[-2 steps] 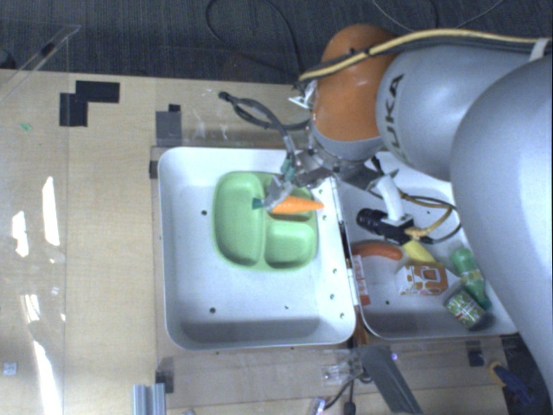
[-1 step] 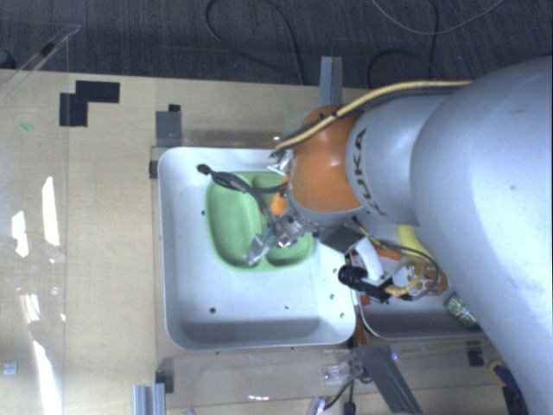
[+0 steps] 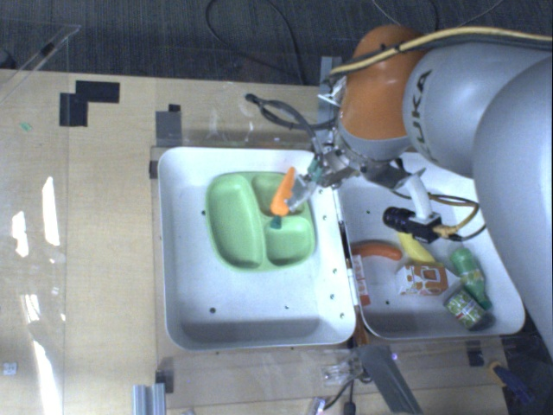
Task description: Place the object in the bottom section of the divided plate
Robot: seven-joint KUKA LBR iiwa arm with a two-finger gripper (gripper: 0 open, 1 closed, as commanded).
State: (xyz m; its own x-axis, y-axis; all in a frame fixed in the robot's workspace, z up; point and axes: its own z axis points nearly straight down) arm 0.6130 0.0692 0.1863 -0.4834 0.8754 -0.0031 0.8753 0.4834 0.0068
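Holding the carrot (image 3: 282,192) pinched in the fingers (image 3: 302,187), I am hovering over the plate (image 3: 235,223). Its bottom section is lying just beneath the fingertips, so I am judging a slow lowering before releasing.

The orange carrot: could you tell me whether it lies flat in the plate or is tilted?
Tilted: the carrot slants above the green divided plate, its upper end at the gripper.
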